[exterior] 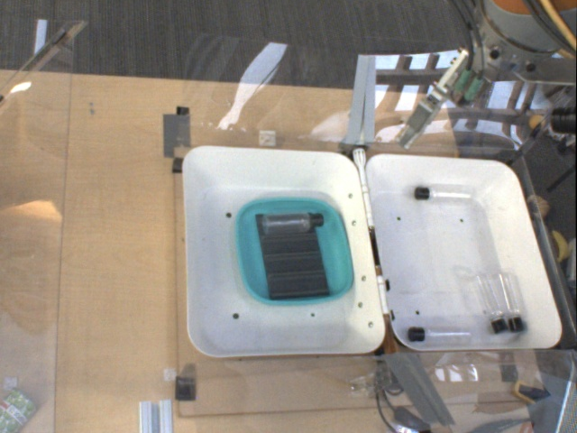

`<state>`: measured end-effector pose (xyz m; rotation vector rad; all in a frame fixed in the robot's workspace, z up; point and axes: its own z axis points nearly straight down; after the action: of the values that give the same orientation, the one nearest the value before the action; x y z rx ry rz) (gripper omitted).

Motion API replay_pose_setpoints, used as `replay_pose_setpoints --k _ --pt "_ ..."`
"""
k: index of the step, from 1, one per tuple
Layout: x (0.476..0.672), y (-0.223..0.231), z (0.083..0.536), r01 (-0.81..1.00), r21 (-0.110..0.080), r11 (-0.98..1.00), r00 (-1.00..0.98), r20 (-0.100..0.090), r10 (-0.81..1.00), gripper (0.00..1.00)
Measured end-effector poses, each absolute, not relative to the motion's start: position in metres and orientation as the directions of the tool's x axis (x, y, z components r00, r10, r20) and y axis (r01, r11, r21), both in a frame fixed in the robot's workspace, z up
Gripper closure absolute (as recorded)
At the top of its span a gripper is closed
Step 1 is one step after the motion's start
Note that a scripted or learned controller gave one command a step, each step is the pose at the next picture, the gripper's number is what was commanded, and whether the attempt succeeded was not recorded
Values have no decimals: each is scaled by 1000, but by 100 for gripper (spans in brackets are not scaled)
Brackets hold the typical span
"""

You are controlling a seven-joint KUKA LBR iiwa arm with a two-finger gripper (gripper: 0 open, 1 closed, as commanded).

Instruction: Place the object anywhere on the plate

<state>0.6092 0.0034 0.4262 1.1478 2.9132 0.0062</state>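
The arm (527, 7) sits up at the far right corner of the bench (99, 242), mostly cut off by the top edge, with just a patch of its orange band and some grey housing showing. Its gripper (442, 93) hangs above the far edge of the right bin (451, 188), over the metal frame there. I cannot tell how the jaws stand; that end of the arm is small, slanted and lost among cables and reflections, and nothing is visibly held in it.

In the left bin (207, 269) a teal plate (248, 269) lies near the middle. On it rests a dark ribbed block (293, 260), and across the block's far end lies a dark-capped tube (290, 221), so the object is on the plate.

The right bin holds several clear tubes with black caps: one (422, 193) near its far left corner, one (416, 335) at its near left corner, and a pair (505, 309) near its near right corner. Their clear bodies are hard to pick out against the white.

A glossy sheet over the bench throws glare across the far side.
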Motion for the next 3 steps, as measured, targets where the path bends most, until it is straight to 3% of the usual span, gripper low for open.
replay_pose_setpoints --k 1,2,3 --pt "536 69 437 840 9 543 -543 -4 840 0" --pt "660 125 410 938 2 347 -347 -1 938 0" --pt "669 59 435 980 4 201 -201 -2 980 0"
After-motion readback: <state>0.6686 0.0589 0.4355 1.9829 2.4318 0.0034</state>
